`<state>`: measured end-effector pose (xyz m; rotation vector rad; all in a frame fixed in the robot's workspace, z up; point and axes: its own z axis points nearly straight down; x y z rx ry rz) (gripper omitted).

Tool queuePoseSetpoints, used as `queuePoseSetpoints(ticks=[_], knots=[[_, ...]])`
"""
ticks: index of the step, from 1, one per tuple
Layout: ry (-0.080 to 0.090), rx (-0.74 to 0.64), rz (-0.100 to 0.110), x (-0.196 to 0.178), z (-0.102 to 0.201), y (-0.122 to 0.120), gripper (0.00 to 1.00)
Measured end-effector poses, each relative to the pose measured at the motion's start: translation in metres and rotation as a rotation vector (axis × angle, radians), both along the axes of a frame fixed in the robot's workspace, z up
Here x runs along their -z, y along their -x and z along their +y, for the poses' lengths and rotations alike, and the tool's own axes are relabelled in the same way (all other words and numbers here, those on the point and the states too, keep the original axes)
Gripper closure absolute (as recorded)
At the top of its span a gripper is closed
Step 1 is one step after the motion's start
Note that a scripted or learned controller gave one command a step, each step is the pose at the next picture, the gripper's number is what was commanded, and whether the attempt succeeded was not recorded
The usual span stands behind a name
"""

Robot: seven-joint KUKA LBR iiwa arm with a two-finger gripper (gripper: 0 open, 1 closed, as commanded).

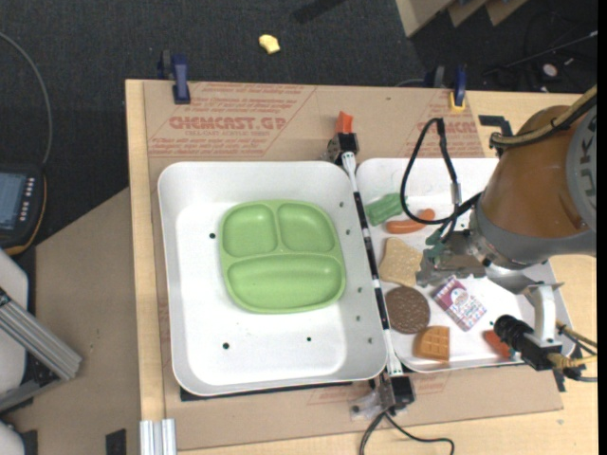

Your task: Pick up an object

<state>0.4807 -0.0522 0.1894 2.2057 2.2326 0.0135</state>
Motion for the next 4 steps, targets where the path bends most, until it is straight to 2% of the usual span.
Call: queuePoseSetpoints(ticks=[1,2,3,4], knots=[[0.012,0.017,0.000,0.024,-0.117,-0.114,1.00],[0.005,0.004,0.003,0.003,-0.032,-0.131,1.00],[0.005,0.011,0.007,0.005,-0.038,-0.129,0.00],[0.002,0.012,0.013,0.109,-0.061,-0.169,0.00]])
